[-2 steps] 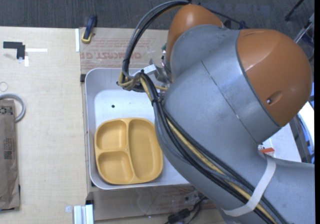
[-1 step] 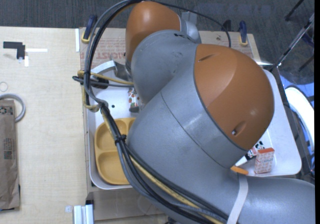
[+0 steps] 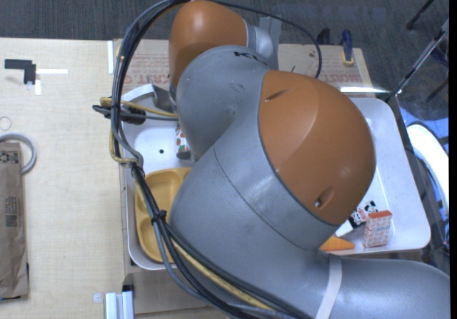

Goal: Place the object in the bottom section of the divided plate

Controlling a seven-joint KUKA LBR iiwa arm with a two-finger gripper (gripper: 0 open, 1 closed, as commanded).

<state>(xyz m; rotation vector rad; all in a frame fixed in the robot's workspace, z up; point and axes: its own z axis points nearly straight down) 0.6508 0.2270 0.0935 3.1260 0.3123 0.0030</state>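
At seven o'clock in the left bin (image 3: 140,140), yellow plate (image 3: 158,193), half hidden under the arm (image 3: 285,168). At four o'clock, small carton (image 3: 378,228) near the right bin's (image 3: 400,168) rim. Cannot tell gripper state.

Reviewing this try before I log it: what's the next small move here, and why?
Probably lift the arm a little to open up the view. It covers most of the left bin; just an edge of the yellow divided plate shows, and the small carton sits in the right bin. Nothing visible confirms a grasp.
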